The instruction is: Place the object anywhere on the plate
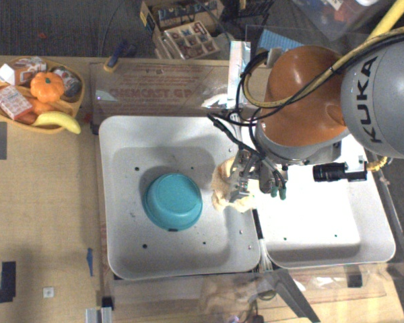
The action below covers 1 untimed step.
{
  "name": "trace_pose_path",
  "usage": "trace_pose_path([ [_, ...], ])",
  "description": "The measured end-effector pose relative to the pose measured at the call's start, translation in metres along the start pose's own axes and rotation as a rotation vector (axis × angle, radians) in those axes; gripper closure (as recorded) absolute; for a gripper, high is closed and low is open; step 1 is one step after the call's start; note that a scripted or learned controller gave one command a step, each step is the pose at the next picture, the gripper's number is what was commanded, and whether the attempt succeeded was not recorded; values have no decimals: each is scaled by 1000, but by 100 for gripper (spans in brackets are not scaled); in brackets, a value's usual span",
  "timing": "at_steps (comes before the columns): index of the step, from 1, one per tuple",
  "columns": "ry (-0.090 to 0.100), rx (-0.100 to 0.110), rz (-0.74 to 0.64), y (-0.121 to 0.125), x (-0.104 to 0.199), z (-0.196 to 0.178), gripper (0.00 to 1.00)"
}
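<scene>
One pale cream lumpy object (226, 188) lies at the left white bin's (121, 140) right edge, just beside the gripper (246, 184). Finger state cannot be told. Grasping it squarely should precede any carry toward the round teal plate (174, 201).

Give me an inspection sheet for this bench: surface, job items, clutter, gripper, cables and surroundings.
Surface: two shallow white bins side by side, left bin and right bin.
Job's things: teal plate in the left bin; cream-coloured object at that bin's right edge, beside the plate, not on it.
Clutter: nothing seen inside the bins.
Gripper: gripper low over the cream-coloured object; grasp unclear.
Cables: black cables loop around the wrist; yellow hose above.
Surroundings: basket of toy fruit far left; boxes behind the bench.
</scene>
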<state>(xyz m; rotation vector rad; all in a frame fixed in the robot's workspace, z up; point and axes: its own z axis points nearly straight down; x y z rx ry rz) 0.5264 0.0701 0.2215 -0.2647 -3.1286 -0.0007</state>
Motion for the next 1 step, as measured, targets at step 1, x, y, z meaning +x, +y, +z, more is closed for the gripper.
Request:
trace_pose_path([
  [1, 0, 0, 0, 0, 0, 0, 0],
])
